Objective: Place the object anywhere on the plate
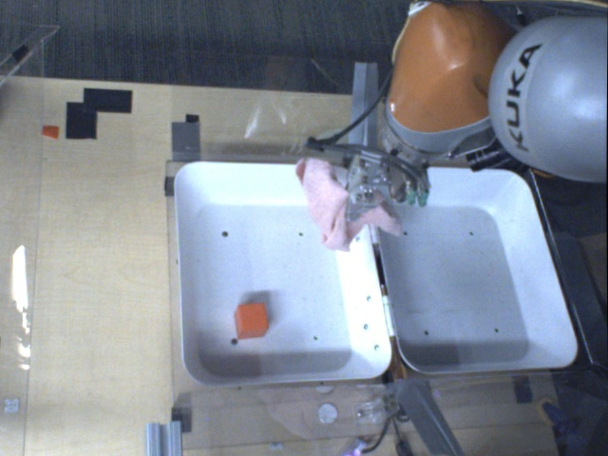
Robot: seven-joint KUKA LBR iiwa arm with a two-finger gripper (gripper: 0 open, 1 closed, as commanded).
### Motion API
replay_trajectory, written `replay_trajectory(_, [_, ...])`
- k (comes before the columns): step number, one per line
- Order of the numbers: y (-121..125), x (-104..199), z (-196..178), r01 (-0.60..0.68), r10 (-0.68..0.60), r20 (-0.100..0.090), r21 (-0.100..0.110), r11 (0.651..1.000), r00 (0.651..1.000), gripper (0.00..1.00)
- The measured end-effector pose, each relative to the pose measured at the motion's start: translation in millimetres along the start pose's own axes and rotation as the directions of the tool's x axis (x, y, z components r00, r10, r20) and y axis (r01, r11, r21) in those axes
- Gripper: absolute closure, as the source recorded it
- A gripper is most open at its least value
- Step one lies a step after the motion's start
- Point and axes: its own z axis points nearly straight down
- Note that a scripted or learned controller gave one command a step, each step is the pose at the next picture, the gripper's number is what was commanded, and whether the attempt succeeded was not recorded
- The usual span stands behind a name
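A pink cloth [326, 209] hangs crumpled from my gripper [366, 198], which is shut on its upper part. Gripper and cloth are above the back of the seam between the two bins, and the cloth dangles over the right rear corner of the left bin [204, 255]. A small orange cube [252, 320] lies on the floor of the left bin near its front left. The arm's orange band and grey wrist cover the back edge of the right bin [475, 283].
The raised rims where the two bins meet run straight below the gripper. Black markers and a small orange square [50, 132] lie on the wooden bench at the far left. A metal post [366, 88] stands behind the bins.
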Motion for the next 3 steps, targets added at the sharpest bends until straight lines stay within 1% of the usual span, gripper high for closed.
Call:
replay_trajectory(1, [49, 25, 8, 0.028, -0.028, -0.002, 0.000, 1.000, 1.000, 1.00])
replay_trajectory(2, [99, 38, -1, 0.030, -0.030, 0.000, -0.002, 1.000, 1.000, 1.00])
replay_trajectory(3, [141, 66, 2, 0.028, -0.028, -0.004, -0.001, 1.000, 1.000, 1.00])
